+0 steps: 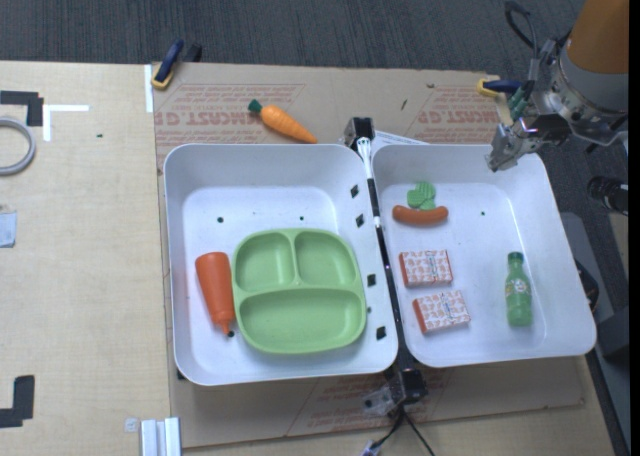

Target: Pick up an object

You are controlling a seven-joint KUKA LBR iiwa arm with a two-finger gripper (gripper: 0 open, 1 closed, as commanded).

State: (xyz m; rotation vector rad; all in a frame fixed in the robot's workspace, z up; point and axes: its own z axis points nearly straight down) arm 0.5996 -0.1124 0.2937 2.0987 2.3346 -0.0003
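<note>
A: Which thing is best taken, and where is it found?

B: The green bottle (518, 290) is a fair choice. It lies on its side in the right bin (565, 244), near that bin's right wall, cap pointing away from the camera. Bare white floor is seen on both its long sides, so room is left for fingers.

A: What else is lying in that bin?

B: Two small red-and-white boxes (433, 290) are set one below the other toward the middle, well apart from the bottle. A toy hot dog (420, 213) with a green piece (421, 193) touching it lies nearer the back. In the left bin (190, 174) a green divided plate (298, 290) is seen, with an orange cup (214, 290) on its side just beside it. A toy carrot (283, 121) lies outside on the cardboard.

A: And the gripper?

B: The gripper (505, 152) is held over the right bin's back right corner, well apart from every object. Nothing is seen between its fingers; whether they are apart or together cannot be told at this size.

A: How should the approach be made?

B: The gripper should be brought above the bottle's middle, the fingers being set across its narrow width rather than along its length. A straight descent is advised, since a round body is likely to roll if struck off-centre, and the bin wall just beside it could be caught.
</note>
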